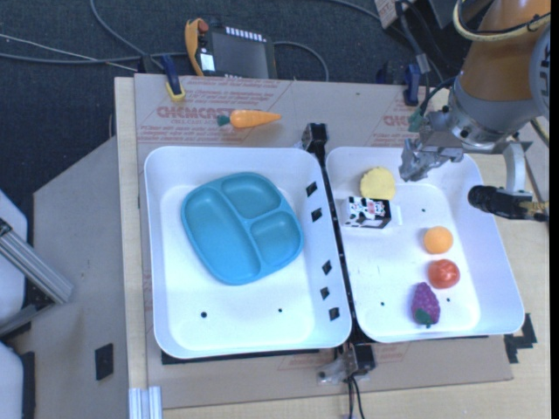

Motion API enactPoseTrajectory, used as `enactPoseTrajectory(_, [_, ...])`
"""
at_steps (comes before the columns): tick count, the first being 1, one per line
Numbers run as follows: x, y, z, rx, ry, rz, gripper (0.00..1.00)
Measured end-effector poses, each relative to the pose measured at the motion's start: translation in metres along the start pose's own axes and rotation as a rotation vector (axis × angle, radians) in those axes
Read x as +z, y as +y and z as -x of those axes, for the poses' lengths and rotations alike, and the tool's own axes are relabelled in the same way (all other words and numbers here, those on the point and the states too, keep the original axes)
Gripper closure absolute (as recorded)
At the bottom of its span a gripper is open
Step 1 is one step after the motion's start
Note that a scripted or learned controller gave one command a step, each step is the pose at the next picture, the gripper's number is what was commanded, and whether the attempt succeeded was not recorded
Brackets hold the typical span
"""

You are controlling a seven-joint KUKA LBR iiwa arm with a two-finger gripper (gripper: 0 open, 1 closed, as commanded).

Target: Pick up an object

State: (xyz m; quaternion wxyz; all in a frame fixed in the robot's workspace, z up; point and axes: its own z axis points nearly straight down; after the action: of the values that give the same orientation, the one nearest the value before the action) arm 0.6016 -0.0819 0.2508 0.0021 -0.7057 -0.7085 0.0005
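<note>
On the desk, going from the left, the left bin holds a blue divided plate, lying flat and a little askew, with three compartments facing up. Behind that bin, on the bare board of the desk, a toy carrot lies on its side, and further back a black box with a yellow clamp sits at the desk's far edge.

Where the two bins meet, a black clip sits at the far end of the seam.

In the right bin, near its far left corner, a yellow lump lies just behind a small black-and-white carton; the two look to be touching or nearly so. Toward the middle right is an orange ball, just in front of it a red tomato, and nearer the front edge a purple bunch of grapes. These three sit close together in a loose line, well apart from the carton.

The claw hangs over the far part of the right bin, just to the right of the yellow lump and not touching it. Nothing sits between its fingers; whether they are spread or closed I cannot tell from here. The arm rises behind it to the upper right.
</note>
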Motion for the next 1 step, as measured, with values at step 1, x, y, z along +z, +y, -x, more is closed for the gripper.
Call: enactPoseTrajectory(1, [0.0065,-0.0261,-0.0388,0.0,0.001,0.0,1.0])
